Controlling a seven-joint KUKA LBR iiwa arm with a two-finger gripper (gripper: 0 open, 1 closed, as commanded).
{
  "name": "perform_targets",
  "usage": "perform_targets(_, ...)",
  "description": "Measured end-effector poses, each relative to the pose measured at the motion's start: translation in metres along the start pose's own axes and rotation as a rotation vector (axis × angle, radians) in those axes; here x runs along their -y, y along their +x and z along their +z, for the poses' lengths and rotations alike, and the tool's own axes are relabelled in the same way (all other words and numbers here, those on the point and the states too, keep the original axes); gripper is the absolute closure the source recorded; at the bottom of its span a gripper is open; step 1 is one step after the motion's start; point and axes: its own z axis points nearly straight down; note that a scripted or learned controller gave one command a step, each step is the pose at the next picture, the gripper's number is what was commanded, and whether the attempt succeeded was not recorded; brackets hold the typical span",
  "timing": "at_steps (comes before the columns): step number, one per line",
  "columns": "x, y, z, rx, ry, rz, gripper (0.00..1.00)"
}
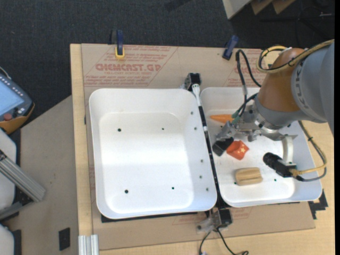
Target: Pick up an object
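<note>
In the right bin lie three things. A red chunky object sits near the middle, a tan bread-like block toward the front, and an orange carrot-like piece near the back left. My gripper hangs low over the bin, just behind and above the red object and close to it. A small black piece shows just left of the red object. The wrist hides the gripper's tips.
The left bin is a broad white tray beside the right one, with a dark divider rail between them. Both bins rest on a cardboard sheet held by clamps at the back.
</note>
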Motion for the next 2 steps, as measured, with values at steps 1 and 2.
perform_targets(1, -0.006, -0.001, -0.019, 0.006, -0.027, 0.001, 1.00)
perform_targets(2, 0.059, 0.013, -0.090, 0.003, 0.007, 0.004, 1.00)
